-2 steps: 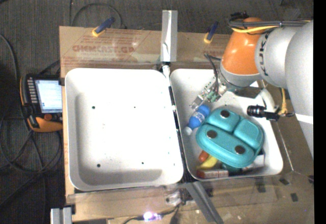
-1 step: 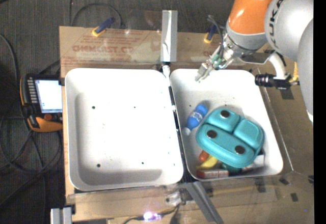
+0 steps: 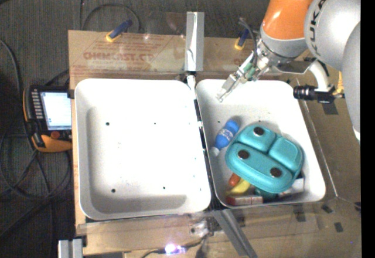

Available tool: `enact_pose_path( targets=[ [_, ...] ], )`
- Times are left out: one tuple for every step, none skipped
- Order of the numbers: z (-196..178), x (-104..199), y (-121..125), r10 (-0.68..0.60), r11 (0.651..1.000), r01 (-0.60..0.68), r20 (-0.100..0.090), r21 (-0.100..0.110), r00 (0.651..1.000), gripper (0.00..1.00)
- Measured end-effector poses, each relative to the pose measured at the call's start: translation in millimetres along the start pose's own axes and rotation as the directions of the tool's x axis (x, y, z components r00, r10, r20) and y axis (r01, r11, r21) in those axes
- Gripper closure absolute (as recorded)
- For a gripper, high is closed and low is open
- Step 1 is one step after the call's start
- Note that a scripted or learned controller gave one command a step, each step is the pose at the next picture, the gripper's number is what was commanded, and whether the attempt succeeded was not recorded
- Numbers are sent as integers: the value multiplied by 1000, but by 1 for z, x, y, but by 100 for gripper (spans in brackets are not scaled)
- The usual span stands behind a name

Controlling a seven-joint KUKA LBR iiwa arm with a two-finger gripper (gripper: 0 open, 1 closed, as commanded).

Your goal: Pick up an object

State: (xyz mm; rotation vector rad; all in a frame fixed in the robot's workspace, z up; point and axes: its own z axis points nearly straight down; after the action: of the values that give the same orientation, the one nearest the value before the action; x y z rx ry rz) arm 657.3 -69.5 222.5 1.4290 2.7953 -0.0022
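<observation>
The right bin [image 3: 275, 94] holds a large teal plastic piece [image 3: 265, 157] with dark holes, lying over the near half. A small blue and white bottle [image 3: 226, 133] leans at its left edge. Orange and red items [image 3: 241, 188] peek out under the teal piece near the front wall. My gripper [image 3: 228, 88] hangs over the far left corner of the right bin, above and apart from the objects, its fingers pointing down-left with nothing between them.
The left bin [image 3: 140, 145] sits beside the right one, with a metal divider post [image 3: 194, 40] behind the gap. A handheld pendant [image 3: 47, 116] lies left of the bins. Cables run over the floor behind.
</observation>
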Motion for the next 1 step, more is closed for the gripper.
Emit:
enact_pose_path(
  targets=[
    [129,-20,-53,81,997,-81,-1,-3,997,0]
  ],
)
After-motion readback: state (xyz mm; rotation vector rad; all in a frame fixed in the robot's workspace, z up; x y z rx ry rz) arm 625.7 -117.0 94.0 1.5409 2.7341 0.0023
